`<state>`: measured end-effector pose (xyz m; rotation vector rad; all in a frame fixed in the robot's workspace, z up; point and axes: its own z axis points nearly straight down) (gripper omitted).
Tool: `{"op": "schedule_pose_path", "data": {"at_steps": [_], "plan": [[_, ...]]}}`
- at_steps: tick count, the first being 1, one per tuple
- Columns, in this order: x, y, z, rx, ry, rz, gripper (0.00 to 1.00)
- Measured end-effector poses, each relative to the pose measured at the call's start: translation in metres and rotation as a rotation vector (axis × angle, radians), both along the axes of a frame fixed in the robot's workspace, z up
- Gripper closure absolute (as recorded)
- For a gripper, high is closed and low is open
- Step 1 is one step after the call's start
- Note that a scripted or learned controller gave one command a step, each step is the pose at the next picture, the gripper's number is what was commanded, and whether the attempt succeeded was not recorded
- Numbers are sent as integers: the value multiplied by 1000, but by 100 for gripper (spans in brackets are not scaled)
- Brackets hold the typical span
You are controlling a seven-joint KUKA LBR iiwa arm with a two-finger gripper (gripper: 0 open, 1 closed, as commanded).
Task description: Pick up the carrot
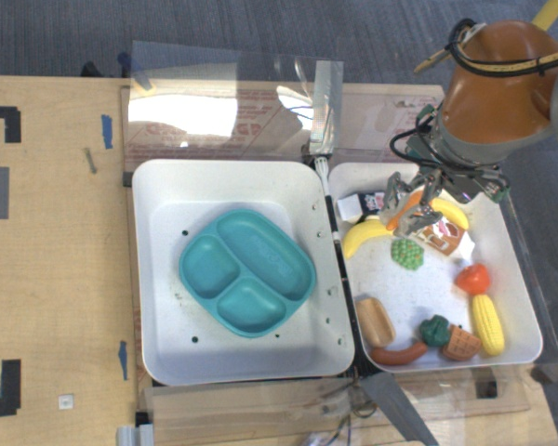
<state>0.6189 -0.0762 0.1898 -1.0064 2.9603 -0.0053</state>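
Note:
The orange carrot point(400, 212) hangs slanted over the upper part of the right bin point(525, 277), just above the banana point(363, 237). My gripper point(407, 204) reaches down from the orange-banded wrist at the top right. Its fingers are shut on the carrot, one on each side of it. The carrot's upper end is hidden among the fingers and cables.
Under and around the gripper lie a green bumpy toy point(407, 254), a red-and-white box point(443, 238) and a red-orange fruit point(472, 279). Corn point(486, 323), a bun point(376, 321), a sausage point(400, 353) and a cone point(460, 342) lie at the front. A teal divided plate point(246, 269) sits in the left bin point(158, 203).

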Motion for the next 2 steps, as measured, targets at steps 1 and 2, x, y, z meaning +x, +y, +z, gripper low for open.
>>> {"op": "schedule_pose_path", "data": {"at_steps": [1,2], "plan": [[1,1,9,4,-5,-4,100],[-94,27,35,0,9,-3,100]]}}
